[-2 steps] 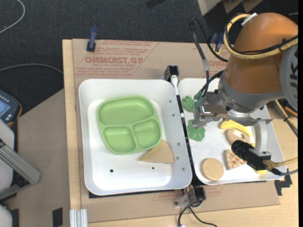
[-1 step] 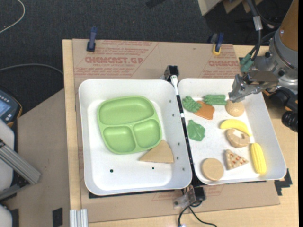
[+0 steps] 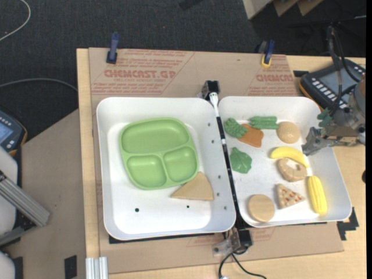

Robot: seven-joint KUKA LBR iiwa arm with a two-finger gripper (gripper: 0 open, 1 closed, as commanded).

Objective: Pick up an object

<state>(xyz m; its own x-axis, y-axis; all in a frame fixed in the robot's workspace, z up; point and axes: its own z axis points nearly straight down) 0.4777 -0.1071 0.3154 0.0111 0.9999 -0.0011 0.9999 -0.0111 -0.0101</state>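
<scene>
White plastic: two shallow bins side by side. The left bin point(image 3: 110, 156) bears a green divided tray point(image 3: 158, 153) and a tan wedge point(image 3: 193, 189) near its front right corner. The right bin point(image 3: 340, 182) carries small play foods, among them a banana point(image 3: 289, 154) and a corn cob point(image 3: 316, 194). The gripper point(image 3: 317, 137) hangs over this bin's right edge, just beside the banana; its opening cannot be told, and nothing shows in its grasp.

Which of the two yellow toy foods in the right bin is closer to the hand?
The banana. It lies mid-bin, just left of the hand, while the corn sits lower, near the bin's front right corner.
</scene>
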